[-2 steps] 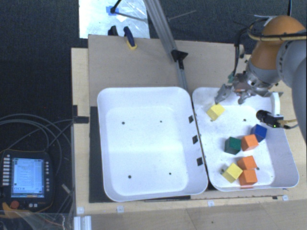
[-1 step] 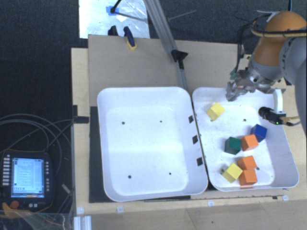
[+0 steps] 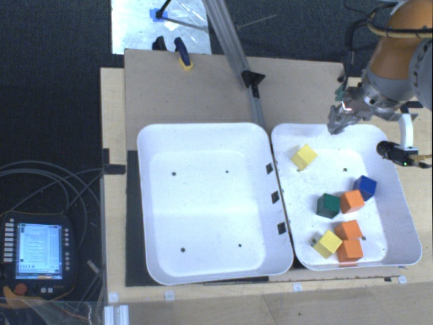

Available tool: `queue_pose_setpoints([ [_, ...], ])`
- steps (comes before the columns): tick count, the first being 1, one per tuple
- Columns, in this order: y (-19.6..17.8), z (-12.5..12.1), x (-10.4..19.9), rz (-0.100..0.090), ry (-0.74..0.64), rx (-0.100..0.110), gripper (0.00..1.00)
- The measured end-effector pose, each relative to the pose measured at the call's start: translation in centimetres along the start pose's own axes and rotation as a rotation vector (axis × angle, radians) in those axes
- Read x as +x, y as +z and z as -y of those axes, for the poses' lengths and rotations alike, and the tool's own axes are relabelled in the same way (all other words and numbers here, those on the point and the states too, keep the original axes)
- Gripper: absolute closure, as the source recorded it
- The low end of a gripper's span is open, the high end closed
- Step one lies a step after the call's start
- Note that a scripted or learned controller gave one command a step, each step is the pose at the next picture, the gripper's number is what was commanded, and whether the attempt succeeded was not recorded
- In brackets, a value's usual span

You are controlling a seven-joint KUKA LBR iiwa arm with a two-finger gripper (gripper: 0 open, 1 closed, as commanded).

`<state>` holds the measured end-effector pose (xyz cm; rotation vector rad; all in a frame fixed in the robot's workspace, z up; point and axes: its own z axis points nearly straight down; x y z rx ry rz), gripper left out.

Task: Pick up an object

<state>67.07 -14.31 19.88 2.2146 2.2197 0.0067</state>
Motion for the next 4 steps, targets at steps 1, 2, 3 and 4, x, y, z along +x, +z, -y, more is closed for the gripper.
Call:
queue_pose_setpoints([
  [1, -2.6, -0.2, 0.0, 0.000, -0.001, 0.001, 1.00],
  [2, -2.0, -0.1, 5.2, -0.003, -0.008, 0.006, 1.00],
  [3, -3.7, -0.1, 10.9, -0.003, -0.009, 0.003, 1.00],
  [4, -3.1, 0.5, 16.5, -0.003, -0.009, 0.007, 1.00],
])
